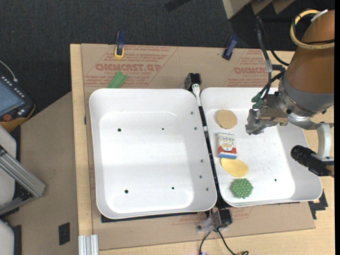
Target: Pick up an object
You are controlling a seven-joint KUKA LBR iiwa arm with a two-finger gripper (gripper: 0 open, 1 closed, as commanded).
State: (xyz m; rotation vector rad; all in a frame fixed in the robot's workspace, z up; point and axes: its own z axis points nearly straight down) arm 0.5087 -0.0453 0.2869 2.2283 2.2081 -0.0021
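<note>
Four small things lie in a column along the left side of the right bin [297,190]. From far to near they are a tan round cookie [227,119], a small white box with red and blue print [227,145], a yellow oval piece [235,167] and a green bumpy ball [241,188]. My gripper [255,128] hangs over the right bin, to the right of the cookie and apart from it. Nothing shows between its fingers, and whether they touch the bin floor I cannot tell.
The left bin [149,153] lies beside the right one on a cardboard sheet [159,62]. A green strip [117,79] rests on the cardboard behind the left bin. Blue clamps [230,47] hold the sheet's far edge.
</note>
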